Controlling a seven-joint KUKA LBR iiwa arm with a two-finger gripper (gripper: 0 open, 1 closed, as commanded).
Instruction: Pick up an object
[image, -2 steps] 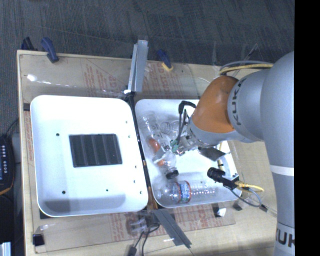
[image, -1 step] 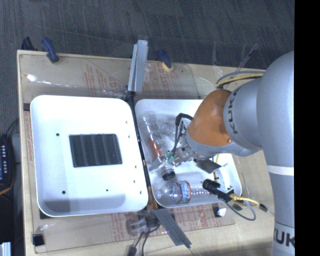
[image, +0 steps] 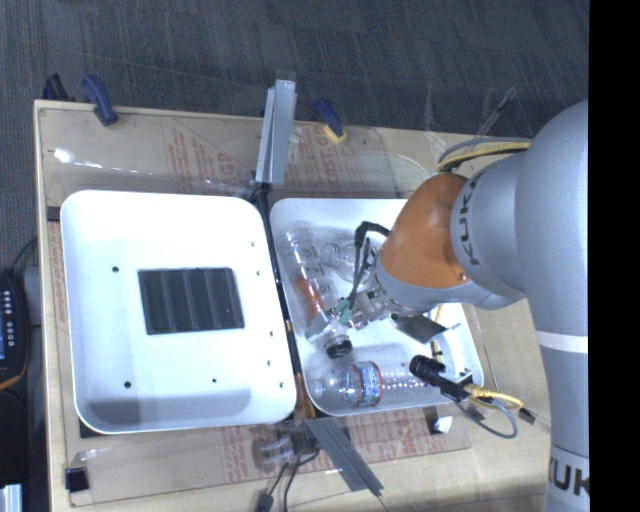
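The arm is lowered into the right bin, where several clear plastic bottles are heaped. The gripper is seen down among them, near the bin's middle; whether it is apart or together cannot be told. One bottle with a blue label lies on its side along the near wall. It is judged light, smooth and slippery, and likely to dent if squeezed. A hold across its labelled middle seems best. The left bin has a dark grid.
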